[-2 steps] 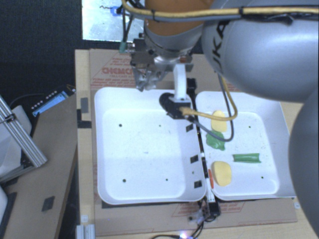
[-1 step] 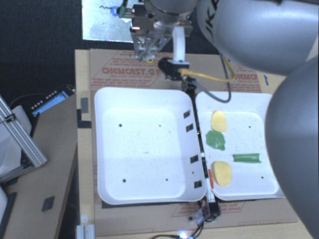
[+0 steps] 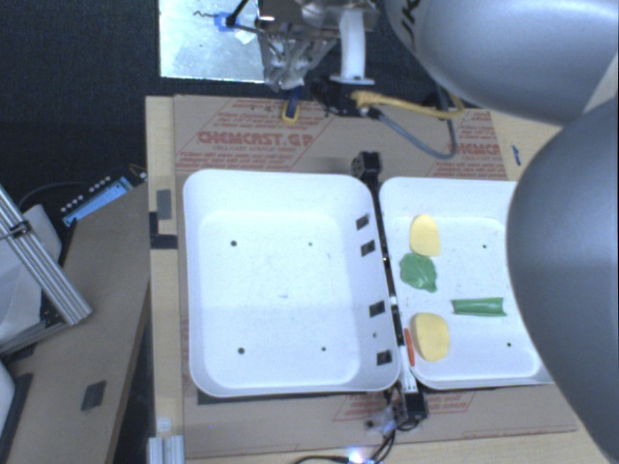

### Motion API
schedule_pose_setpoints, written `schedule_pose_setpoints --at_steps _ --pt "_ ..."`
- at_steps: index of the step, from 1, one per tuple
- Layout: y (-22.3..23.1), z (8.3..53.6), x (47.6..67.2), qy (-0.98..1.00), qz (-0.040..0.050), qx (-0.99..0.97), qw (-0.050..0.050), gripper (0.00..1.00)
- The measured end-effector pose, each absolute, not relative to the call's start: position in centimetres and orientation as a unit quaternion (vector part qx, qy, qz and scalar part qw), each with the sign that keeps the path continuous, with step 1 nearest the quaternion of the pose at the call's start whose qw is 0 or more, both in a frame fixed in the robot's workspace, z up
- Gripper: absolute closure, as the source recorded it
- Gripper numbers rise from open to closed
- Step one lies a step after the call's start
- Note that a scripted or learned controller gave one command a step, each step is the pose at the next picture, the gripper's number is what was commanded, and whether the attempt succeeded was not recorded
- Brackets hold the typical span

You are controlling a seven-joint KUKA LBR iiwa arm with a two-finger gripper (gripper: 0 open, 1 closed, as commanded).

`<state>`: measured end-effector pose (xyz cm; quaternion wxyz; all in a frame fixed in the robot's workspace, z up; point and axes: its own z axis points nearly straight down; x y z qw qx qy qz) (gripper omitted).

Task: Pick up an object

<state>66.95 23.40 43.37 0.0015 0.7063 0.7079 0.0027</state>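
Yellow, green and orange pieces lie in the right bin (image 3: 484, 370): yellow lump (image 3: 425, 235), green lump (image 3: 419, 272), green stick (image 3: 478, 306), second yellow lump (image 3: 431, 336). Gripper (image 3: 287, 77) hangs beyond the bins; its jaws' state I cannot tell.

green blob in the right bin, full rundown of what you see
The green blob is a small, irregular, matte piece, darker than the green bar nearby. It lies flat on the floor of the right bin, close to the left wall, between two yellow pieces. Its top edge meets or nearly meets the upper one.
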Motion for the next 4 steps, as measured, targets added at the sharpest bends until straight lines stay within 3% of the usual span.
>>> schedule_pose_setpoints --at_steps 2,3,4 --pt "22.6 49.6 66.8 0.709 0.0022 0.706 0.001 1.00" --pt "23.5 52.6 64.0 0.709 0.0023 0.705 0.000 1.00" --pt "21.7 53.6 66.9 0.707 0.0016 0.707 0.001 1.00"
